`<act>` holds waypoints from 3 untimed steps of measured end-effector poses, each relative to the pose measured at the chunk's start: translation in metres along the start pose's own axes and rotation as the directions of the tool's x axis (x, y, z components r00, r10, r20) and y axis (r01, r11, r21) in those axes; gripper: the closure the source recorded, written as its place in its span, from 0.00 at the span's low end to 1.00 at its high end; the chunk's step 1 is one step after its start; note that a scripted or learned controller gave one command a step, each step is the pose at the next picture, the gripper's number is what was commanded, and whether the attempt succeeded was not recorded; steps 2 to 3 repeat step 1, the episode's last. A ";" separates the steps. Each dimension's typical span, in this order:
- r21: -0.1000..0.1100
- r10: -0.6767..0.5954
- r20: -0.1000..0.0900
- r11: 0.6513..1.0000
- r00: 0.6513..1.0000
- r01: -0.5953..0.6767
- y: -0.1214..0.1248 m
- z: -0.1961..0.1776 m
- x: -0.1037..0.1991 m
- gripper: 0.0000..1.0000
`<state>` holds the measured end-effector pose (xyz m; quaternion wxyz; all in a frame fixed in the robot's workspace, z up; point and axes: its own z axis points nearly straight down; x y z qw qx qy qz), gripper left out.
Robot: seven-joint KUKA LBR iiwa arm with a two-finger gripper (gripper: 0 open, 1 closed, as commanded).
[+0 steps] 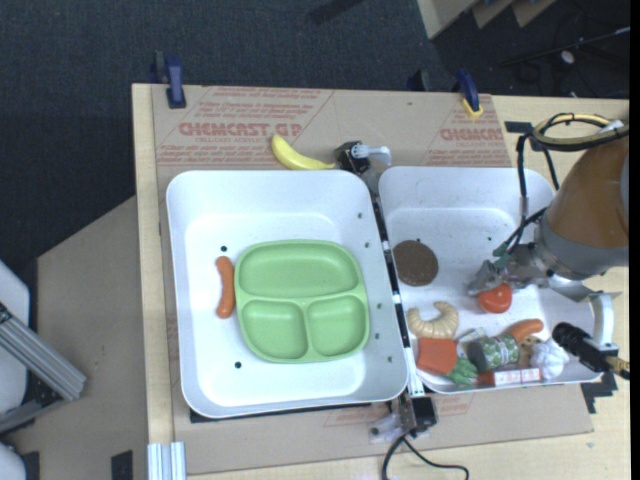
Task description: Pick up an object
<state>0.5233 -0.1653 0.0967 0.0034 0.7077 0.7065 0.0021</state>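
Robotics lab: clamped bench (250, 108), bins (190, 268)

Left bin (190, 298): tray (300, 300) fills the middle; sausage (226, 286) lies just left of it; bare floor along the back and front walls.
Right bin (450, 193): back half bare; cookie (414, 262) near the left wall.
Right bin, front: croissant (433, 319), red block (436, 354), carrot (524, 329) and small packs crowd together, little gap between them.
Right side: arm (590, 213) hangs over the bin, gripper (497, 278) low by a red thing (494, 299), perhaps touching.
Bench behind bins: banana (299, 157) lies by the rim.
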 end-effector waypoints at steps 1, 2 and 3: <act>0.000 -0.011 -0.003 1.000 1.000 0.011 0.011 -0.093 0.110 1.00; 0.000 -0.011 -0.003 1.000 1.000 0.011 0.011 -0.093 0.110 1.00; 0.000 -0.011 -0.003 1.000 1.000 0.011 0.011 -0.093 0.110 1.00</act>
